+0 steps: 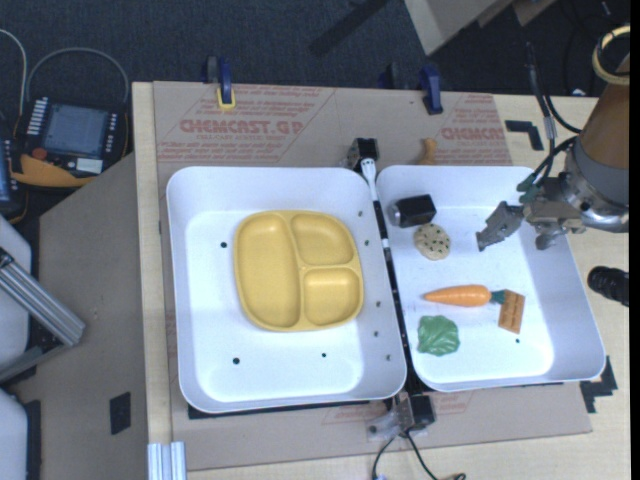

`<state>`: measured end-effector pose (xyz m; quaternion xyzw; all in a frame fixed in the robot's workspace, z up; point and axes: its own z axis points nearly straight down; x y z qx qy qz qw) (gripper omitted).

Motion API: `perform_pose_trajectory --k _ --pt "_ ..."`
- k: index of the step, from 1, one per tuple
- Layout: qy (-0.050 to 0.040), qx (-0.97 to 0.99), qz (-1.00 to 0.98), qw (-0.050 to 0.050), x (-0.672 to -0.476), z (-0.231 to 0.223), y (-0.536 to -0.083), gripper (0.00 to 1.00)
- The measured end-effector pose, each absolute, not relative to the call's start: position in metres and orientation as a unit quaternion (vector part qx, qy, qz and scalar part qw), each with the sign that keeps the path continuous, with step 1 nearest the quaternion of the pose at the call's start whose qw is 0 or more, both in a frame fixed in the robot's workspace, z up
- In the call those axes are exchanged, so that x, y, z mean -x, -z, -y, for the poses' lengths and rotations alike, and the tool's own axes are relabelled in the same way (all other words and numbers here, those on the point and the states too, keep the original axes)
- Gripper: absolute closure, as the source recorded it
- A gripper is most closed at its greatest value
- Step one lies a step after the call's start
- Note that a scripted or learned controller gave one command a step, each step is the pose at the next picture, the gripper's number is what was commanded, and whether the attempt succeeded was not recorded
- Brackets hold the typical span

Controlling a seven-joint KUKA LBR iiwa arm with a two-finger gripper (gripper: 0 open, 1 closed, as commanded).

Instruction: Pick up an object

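Hovering over the far right part of the right-hand shallow white bin (560,363), the grey two-finger claw (520,226) hangs with its fingers spread apart and nothing between them. One dark finger (495,228) points down and to the left; the other sits further right near the bin's right wall. Behind it the arm's wrist shows its orange band (610,133) at the right edge of the scene.

Left of the claw, apart from it, lies a round beige cookie with dark specks (433,241). Just beyond the cookie on the far side sits a small black block-shaped object (413,210), touching or nearly touching it. Nearer in the same bin, an orange toy carrot (457,295) lies lengthwise left to right, and at its right end rests a small brown ridged rectangular piece (511,311), just beside it. Nearer still, a green leafy toy vegetable (438,335) lies slightly left of the carrot's middle.

The left-hand shallow white bin (200,268) holds a yellow plastic divided plate with three compartments (298,268), lying flat around the bin's middle. Both bins rest on a brown cardboard-covered bench top (290,123).
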<state>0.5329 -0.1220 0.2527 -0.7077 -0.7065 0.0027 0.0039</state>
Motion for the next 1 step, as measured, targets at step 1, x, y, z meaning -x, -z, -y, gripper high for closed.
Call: perform_pose_trajectory --k 1 --pt "-0.0001 0.707 0.707 0.000 -0.5347 0.1220 -0.2568 0.00"
